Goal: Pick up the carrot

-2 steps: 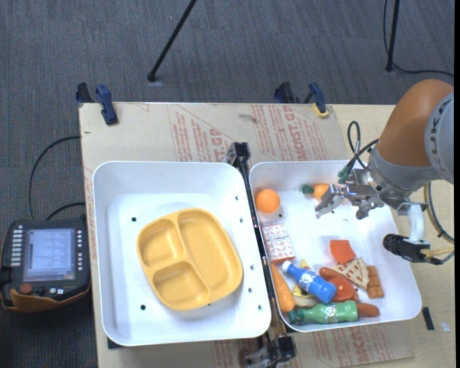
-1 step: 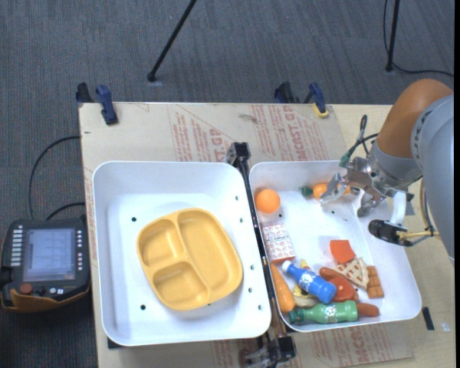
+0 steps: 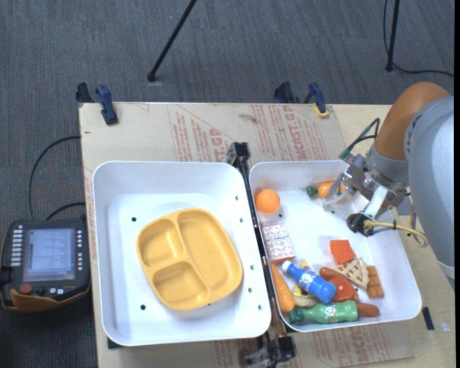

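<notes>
You're looking at two white bins side by side. The left bin [image 3: 111, 205] is carrying a yellow divided plate [image 3: 188, 258], nothing to do with the job. The right bin [image 3: 402, 301] is holding the clutter.

The gripper [image 3: 339, 192] is hanging at the right bin's upper right corner, arm coming in from the right. Fingers look parted, and I'm reading a small orange piece with a green tip [image 3: 320, 189] just beside or between them. It's too small to say whether it's clamped, so you shouldn't count it as held. It could be a little carrot.

The carrot [image 3: 282, 288] I'm tagging is the long orange one lying along the right bin's left wall, lower half, tip pointing down. A blue bottle [image 3: 310, 280] is touching it on its right and a green bottle [image 3: 326, 312] is crowding its lower end. That's why it's sitting pinned to the wall, which is leaving poor finger room on that side.

An orange ball [image 3: 267, 200] and a small box [image 3: 277, 242] are lying above it. The gripper is well apart from this carrot, so judging the pick as not yet done.
</notes>
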### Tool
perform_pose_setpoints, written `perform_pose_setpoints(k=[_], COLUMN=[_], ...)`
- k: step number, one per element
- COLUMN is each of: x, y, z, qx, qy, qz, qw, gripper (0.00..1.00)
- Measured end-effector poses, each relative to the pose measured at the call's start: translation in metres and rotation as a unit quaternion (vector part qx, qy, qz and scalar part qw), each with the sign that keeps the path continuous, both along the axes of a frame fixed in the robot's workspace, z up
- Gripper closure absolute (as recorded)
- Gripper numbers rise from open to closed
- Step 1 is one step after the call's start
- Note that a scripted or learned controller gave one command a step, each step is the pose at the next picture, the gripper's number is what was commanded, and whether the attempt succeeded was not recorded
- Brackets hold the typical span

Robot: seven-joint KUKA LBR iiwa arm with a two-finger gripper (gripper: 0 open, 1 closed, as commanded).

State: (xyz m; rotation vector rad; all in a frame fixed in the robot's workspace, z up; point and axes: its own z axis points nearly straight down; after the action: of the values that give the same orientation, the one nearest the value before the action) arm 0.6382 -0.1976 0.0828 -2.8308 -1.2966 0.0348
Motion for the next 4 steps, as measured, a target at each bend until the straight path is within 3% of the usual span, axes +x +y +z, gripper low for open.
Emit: perform_pose_setpoints(k=[1, 2, 4], x=[-0.004, -0.002, -0.002], y=[0.017, 0.018, 0.021], z=[0.002, 0.013, 0.033], qx=[-0.0108, -0.0109, -0.0100], qy=[-0.005, -0.008, -0.006], qz=[-0.259, -0.256, -0.249], qw=[0.9658, 0.9666, 0.9683], gripper=[0.00, 1.00, 1.00])
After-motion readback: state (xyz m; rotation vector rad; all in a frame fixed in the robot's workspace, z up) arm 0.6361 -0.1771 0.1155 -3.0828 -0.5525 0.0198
